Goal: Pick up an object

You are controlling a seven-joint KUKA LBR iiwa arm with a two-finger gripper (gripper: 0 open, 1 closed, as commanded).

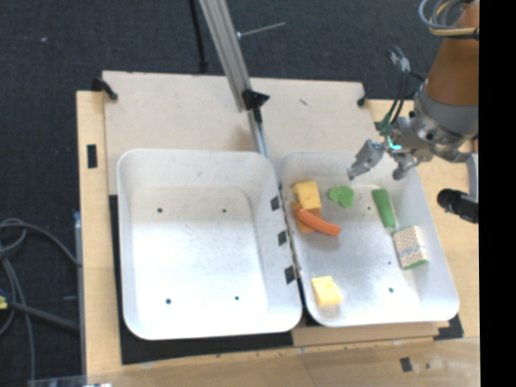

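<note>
The gripper (379, 163) hangs over the far edge of the right bin (431, 293), at the end of the grey arm with the orange band (453, 63) that comes in from the right. Its two fingers stand apart, so the jaws are open, and nothing is between them.

All the objects lie in the right bin, on the near side of the jaws. Closest is the green stick (384, 208), just below the jaws and a little to the right, lying lengthwise toward the near side of the bin. The small green leaf-shaped piece (343, 196) lies below the jaws and slightly to the left, near the left finger but not touching it. Further left of the jaws is a yellow block (307, 194), and the orange carrot (316, 223) lies just below this block, touching it or almost touching; I cannot tell which. The speckled beige block (411, 247) is below the green stick, just beside its near end, to the lower right of the jaws. A second yellow block (326, 291) is well apart from the jaws, near the front left corner of the bin.

The left bin (129, 176) is far to the left of the jaws.
</note>
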